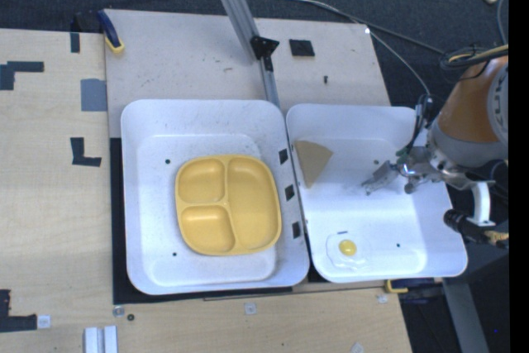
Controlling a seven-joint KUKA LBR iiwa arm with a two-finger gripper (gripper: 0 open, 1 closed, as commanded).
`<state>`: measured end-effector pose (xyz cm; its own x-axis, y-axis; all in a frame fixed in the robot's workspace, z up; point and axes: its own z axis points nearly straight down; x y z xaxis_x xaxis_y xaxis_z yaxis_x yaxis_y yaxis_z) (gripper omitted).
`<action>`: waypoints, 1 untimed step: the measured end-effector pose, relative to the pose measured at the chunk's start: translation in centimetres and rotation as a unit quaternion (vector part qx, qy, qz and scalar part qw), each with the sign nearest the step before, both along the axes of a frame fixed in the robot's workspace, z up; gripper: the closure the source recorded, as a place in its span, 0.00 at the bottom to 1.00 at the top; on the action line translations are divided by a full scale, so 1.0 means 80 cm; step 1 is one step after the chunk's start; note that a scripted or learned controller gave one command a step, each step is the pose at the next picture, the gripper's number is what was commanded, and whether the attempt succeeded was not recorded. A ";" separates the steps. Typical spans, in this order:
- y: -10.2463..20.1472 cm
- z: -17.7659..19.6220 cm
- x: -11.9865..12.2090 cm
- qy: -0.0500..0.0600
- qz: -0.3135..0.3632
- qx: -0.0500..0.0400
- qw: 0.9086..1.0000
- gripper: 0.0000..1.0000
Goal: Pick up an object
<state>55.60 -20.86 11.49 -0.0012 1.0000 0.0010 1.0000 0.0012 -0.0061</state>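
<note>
The fried egg (pixel 346 249) lies by the front edge of the right bin (pixel 438 260), the tan wedge (pixel 312 160) by its left wall, and my tool (pixel 382 178) hangs between them, gripping nothing I can see, its opening unreadable.

Left shallow white bin (pixel 136 178) holds the yellow three-compartment plastic plate (pixel 227 204), near centre. Right shallow white bin (pixel 376 121), touching alongside: tan triangular flat piece (pixel 312 159) at far-left, white-and-yellow fried-egg toy (pixel 346 250) at near edge. Gripper (pixel 382 178) over right bin's middle.
</note>
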 end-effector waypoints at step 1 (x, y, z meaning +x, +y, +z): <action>0.000 0.016 0.002 -0.002 0.000 -0.001 1.000 1.00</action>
<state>55.72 -20.87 12.80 -0.0022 1.0000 -0.0002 1.0000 0.0022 -0.0024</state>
